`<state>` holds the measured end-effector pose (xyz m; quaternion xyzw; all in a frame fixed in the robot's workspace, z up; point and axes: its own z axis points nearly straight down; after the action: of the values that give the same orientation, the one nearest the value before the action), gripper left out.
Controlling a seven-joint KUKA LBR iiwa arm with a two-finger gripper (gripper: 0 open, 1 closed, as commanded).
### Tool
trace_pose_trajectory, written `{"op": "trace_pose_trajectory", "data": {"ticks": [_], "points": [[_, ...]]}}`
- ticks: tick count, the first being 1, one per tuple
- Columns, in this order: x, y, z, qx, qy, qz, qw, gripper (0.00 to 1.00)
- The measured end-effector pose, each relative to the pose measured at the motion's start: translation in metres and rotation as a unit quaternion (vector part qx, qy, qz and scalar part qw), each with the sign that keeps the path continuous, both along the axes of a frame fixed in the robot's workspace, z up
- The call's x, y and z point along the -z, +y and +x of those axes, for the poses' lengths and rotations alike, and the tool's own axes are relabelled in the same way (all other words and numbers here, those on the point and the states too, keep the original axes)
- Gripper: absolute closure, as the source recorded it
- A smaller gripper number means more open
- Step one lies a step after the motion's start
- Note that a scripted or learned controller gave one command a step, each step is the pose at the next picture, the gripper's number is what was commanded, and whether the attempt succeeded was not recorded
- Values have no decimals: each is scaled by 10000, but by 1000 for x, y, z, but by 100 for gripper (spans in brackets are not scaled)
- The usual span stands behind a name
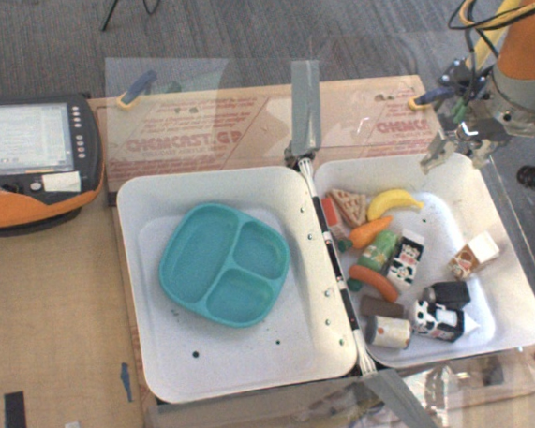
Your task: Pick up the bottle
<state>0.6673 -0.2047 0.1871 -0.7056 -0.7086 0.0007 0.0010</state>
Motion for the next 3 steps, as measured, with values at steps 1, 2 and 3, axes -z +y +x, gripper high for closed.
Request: {"op": "trace_pose_trajectory", "data": {"ticks": [1,2,3], "points": [[46,-10,4,-12,-76,-25,10000,0],[-185,-14,-41,-392,-12,-13,9992,0],[-55,71,-75,-519,0,-1,9987,0]]}}
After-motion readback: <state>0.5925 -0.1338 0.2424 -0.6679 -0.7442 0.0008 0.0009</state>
